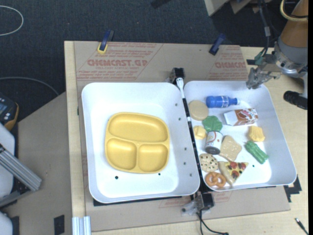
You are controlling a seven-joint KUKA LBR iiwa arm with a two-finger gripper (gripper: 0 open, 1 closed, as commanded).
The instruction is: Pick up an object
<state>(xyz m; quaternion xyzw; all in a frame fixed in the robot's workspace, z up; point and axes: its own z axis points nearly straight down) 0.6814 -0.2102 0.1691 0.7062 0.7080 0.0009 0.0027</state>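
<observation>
Fingers (pixel 255 82) are being held over the far edge of the right bin (pixel 279 146), at its back rim, with the arm (pixel 293 48) coming in from the right. Nothing is being gripped between them. Whether they are parted or closed cannot be told; the tips are too small and blurred at this angle, possibly slightly apart.

Candidate objects are all sitting in the right bin, nearer the camera than the fingers:
- blue bottle (pixel 221 101) lying on its side, the closest item, just below and left of the fingers
- red and white packet (pixel 240 116) just below the fingers, beside the bottle
- round tan cookie (pixel 198 109) left of the bottle
- green leafy piece (pixel 212 124) touching the cookie's lower edge
- small can (pixel 213 142) below the green piece
- toast slice (pixel 231 148) touching the can's right side
- yellow corn piece (pixel 256 133) and green pickle (pixel 257 152) well below the fingers, toward the right wall
- chocolate chip cookie (pixel 209 161), pizza slice (pixel 234 170) and pretzel (pixel 215 180) clustered at the near edge, farthest from the fingers

Left bin (pixel 93 131) is sitting well to the left of the fingers, with a yellow divided tray (pixel 137 142) being carried in it. Both bins are resting on the tabletop (pixel 73 82), side by side and touching.
</observation>
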